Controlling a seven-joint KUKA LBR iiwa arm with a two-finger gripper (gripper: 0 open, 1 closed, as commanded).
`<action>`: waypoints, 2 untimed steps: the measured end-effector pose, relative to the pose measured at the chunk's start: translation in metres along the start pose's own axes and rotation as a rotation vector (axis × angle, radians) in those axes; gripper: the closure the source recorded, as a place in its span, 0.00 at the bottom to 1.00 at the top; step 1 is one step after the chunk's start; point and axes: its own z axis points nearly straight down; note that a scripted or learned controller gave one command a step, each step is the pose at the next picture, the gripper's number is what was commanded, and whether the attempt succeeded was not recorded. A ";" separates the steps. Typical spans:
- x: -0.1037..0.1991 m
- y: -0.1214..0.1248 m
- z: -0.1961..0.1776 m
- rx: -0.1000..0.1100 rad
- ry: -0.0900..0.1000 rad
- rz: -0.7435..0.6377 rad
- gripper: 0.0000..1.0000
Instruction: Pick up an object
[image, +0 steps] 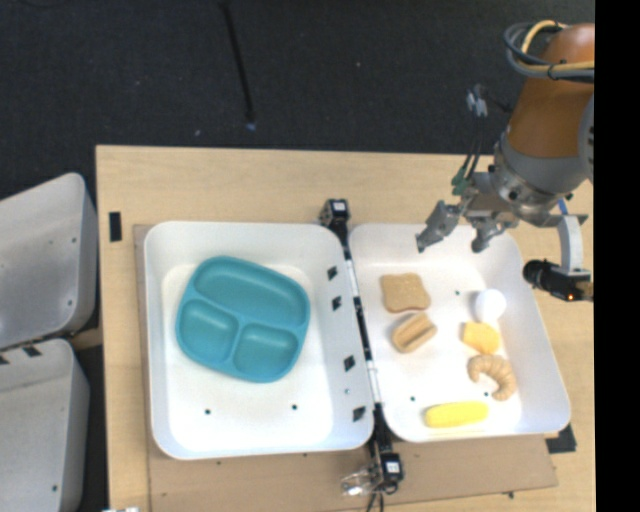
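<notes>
My gripper (460, 232) hangs above the far edge of the right bin (440, 262), fingers spread apart with nothing between them. Below it in that bin lie a tan bread slice (405, 292), a hot-dog bun (413, 332), a white egg (490, 303), a yellow cheese wedge (481, 337), a croissant (493, 374) and a yellow corn cob (456, 414). The bread slice is the nearest item, down and to the left of the fingers.
The left bin (170, 410) holds a teal divided plate (242, 317). A black-clipped divider (355, 330) runs between the bins. The wooden bench (120, 190) surrounds both; white chairs (45, 250) stand at the left.
</notes>
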 end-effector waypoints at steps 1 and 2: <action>0.000 0.002 -0.007 -0.012 -0.001 -0.002 0.00; -0.004 0.005 0.055 -0.008 -0.003 0.001 0.00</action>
